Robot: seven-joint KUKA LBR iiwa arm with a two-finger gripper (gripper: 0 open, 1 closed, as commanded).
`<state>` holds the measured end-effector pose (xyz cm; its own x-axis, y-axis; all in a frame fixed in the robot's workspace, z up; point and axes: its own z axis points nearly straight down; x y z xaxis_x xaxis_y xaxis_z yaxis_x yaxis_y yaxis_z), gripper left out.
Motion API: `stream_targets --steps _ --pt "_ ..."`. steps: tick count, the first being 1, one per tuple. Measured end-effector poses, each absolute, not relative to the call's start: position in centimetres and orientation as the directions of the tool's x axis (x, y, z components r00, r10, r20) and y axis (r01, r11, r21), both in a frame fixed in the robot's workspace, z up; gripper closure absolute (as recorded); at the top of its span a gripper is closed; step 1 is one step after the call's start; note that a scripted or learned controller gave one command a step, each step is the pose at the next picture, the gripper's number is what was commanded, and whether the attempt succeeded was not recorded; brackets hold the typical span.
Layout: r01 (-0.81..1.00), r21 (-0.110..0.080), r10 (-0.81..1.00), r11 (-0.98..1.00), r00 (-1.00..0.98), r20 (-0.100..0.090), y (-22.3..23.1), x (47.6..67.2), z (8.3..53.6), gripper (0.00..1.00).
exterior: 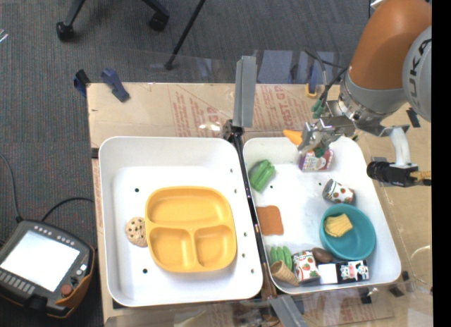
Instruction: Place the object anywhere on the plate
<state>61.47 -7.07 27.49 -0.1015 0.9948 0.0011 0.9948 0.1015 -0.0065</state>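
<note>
So the arm [394,44] comes in from the right w/ its gripper [315,137] hanging over the back left part of the right bin [384,199], right above a small purple carton [316,159] standing near the bin's back wall. Can't tell if the pincer is clenched or released, too much clutter at the tip, and can't tell if it's touching the carton either. An orange carrot-ish thing [292,135] pokes out just beside it. Yellow divided plate [190,228] sits in the left bin [116,177], nothing on it, w/ a choc chip cookie [136,231] touching its left edge. Rest of the right bin: green pepper [261,174], brown toast slice [269,220], a tipped can [339,192], teal bowl [347,232] w/ yellow food in it, plus an ice cream cone [284,271] and small cartons [331,270] along the front.
</note>
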Motion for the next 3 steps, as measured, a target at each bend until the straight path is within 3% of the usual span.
stream_targets --steps 1,2,3 --pt "0.999 -0.008 0.999 0.043 -0.043 0.001 -2.7 56.3 24.0 1.00" --pt "0.970 -0.010 0.970 0.242 -0.242 0.003 2.9 48.0 18.4 1.00" --pt "0.971 -0.007 0.971 0.239 -0.239 0.002 2.8 48.1 18.5 0.00"
